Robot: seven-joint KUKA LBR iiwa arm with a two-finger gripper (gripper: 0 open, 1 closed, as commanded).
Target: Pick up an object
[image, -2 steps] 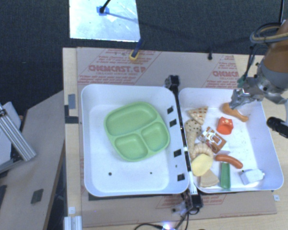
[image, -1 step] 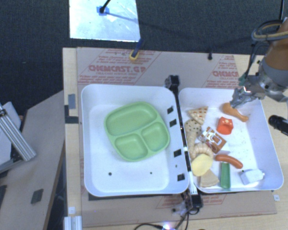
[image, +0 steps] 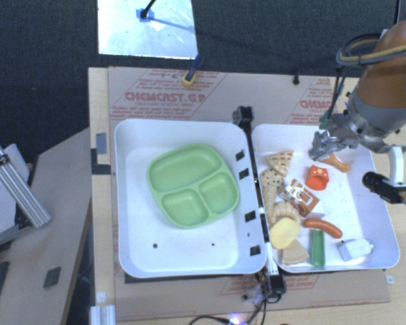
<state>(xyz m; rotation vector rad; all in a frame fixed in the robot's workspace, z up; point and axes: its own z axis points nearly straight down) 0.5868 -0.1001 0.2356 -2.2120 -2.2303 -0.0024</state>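
The gripper [image: 323,145] hangs over the far part of the right bin [image: 379,246], and the step in hand seems to be the choice and approach of one piece among the toy food. To do it well, I think the arm should go for a piece that lies apart from the others. The red piece [image: 317,177] sits just in front of the gripper with free floor around it, and the orange piece [image: 336,162] lies just beside the gripper, so both are good candidates. The crowded row along the divider, with the crackers [image: 276,170], the yellow round piece [image: 284,233] and the sausage [image: 323,227], is harder, because the fingers could push a neighbour away. The green stick [image: 317,248] near the front edge is also free on its sides. The fingers are dark and small here, and I cannot tell if they are open or closed; nothing visible sits between them. The arm [image: 386,80] comes in from the right, its orange band high and its wrist bent down toward the bin. The left bin [image: 132,249] carries the green divided plate [image: 191,185].
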